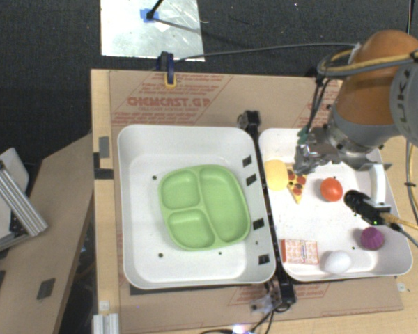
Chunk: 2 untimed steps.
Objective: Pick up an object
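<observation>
Approach stage: my pincer (pixel 305 160) hangs over the right bin (pixel 397 259), near the yellow object (pixel 274 174) (spread: cannot tell). Next: descend squarely upon it.

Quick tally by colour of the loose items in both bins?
Green: 1, plate
Yellow: 1, lemon
Red: 1, tomato
Purple: 1, ball
White: 1, egg
Multicoloured: 2, pizza slice, box
Total: 7
</observation>
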Available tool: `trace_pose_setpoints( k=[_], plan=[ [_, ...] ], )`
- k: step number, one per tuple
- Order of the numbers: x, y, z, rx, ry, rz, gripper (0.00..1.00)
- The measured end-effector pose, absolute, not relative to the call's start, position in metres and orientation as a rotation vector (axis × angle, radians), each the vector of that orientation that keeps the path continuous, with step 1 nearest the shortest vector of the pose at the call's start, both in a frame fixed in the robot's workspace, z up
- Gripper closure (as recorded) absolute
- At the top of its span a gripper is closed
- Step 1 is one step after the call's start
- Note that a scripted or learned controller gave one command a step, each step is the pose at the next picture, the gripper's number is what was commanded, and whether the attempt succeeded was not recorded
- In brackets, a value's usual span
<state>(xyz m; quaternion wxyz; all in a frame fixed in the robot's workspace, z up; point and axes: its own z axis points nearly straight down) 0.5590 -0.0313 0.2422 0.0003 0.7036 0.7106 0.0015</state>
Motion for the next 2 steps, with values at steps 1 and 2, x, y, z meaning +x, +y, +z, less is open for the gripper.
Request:
trace_pose_setpoints(
  k=[1,2],
  plan=[
    [0.561,0.018,0.246,2.211,2.233,0.004,1.0],
    [0.573,0.077,0.246,2.21,2.234,0.006,1.0]
  ],
)
